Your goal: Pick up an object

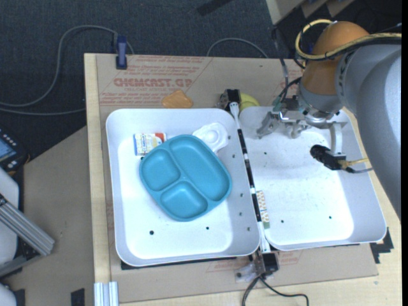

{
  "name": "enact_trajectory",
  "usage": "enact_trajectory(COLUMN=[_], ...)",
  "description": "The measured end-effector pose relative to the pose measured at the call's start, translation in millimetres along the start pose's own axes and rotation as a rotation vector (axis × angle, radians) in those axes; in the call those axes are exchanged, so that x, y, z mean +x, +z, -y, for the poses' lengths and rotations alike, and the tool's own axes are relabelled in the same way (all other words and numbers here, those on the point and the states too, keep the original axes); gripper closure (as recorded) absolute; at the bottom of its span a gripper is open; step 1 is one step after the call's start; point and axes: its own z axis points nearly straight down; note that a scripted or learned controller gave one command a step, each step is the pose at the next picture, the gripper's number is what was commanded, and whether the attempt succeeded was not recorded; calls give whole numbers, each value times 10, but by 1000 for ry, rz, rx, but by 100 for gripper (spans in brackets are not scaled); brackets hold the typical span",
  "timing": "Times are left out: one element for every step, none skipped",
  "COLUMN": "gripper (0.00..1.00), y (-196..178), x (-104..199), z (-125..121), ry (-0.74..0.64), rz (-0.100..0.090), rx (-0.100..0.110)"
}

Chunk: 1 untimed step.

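Note:
A blue divided plate (184, 176) lies in the left bin (131, 225). At the plate's far left edge sits a small white box with red, blue and yellow print (146, 142). A white round lid-like piece (211, 135) touches the plate's far right edge. My gripper (279, 130) hangs over the far end of the right bin (306, 203), pointing down. Its fingers stand apart, open, with nothing between them. It is well to the right of every object in the left bin.
An orange lump (176, 99) and a yellow-green object (248, 101) lie on the cardboard beyond the bins. A black piece (229, 97) sits at the far end of the divider. The grey arm fills the upper right.

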Motion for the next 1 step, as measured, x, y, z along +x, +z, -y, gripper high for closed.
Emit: enact_trajectory(gripper=[0], y=[0], x=[54], z=[1], ry=[1], rz=[0], rx=[0])
